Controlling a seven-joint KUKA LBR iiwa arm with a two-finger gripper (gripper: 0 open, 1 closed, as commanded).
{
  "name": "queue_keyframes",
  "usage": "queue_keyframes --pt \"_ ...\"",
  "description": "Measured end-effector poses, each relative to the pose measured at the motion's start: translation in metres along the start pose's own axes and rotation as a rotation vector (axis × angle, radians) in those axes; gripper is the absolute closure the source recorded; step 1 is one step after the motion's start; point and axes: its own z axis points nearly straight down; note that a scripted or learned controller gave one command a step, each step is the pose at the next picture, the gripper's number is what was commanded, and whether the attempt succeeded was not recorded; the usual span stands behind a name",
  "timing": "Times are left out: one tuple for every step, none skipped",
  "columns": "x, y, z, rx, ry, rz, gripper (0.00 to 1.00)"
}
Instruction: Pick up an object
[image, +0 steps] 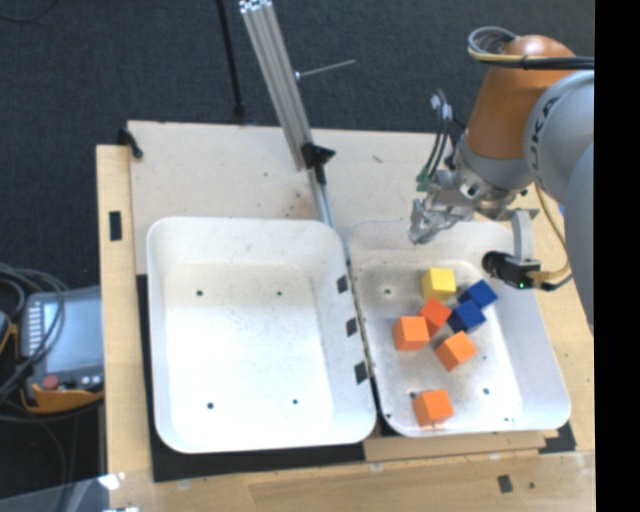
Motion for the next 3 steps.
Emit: queue_keyframes --pt "0.051 -0.013 0.001 0.001 0.001 -0.001 1.0" --pt "0.103 -0.012 -0.018 -0.004 0.003 -0.003 1.0" --pt "0.161 -0.018 -0.031 -0.003 0.003 -0.004 1.0"
